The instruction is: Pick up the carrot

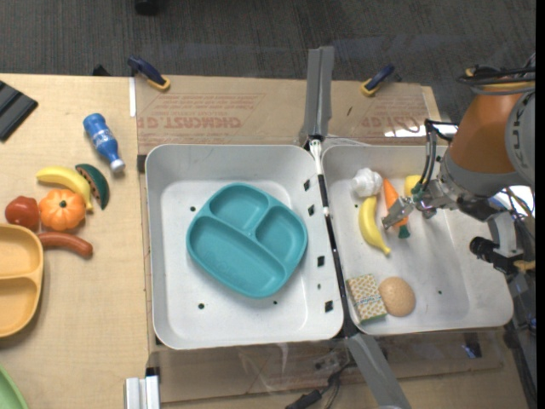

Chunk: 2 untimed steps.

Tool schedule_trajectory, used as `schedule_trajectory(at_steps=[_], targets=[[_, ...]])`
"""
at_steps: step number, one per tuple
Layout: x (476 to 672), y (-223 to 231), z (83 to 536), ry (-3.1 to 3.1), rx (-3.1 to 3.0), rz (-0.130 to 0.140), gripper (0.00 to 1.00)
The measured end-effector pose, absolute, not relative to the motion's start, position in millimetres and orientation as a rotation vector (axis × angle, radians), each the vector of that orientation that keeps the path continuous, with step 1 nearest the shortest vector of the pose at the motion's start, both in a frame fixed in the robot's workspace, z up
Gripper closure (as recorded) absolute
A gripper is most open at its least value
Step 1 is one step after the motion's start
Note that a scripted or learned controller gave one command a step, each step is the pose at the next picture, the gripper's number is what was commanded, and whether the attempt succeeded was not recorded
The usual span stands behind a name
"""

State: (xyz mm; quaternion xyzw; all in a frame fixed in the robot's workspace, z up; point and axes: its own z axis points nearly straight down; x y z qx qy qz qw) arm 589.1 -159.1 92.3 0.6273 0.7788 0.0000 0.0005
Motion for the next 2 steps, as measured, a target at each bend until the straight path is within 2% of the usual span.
schedule_trajectory(at_steps=[1,2], targets=[[589.0,-160.4,101.6,2.442,1.974,0.000,1.00],[584.3,-126.0,240.1,2.179,2.262,-0.003,1.00]])
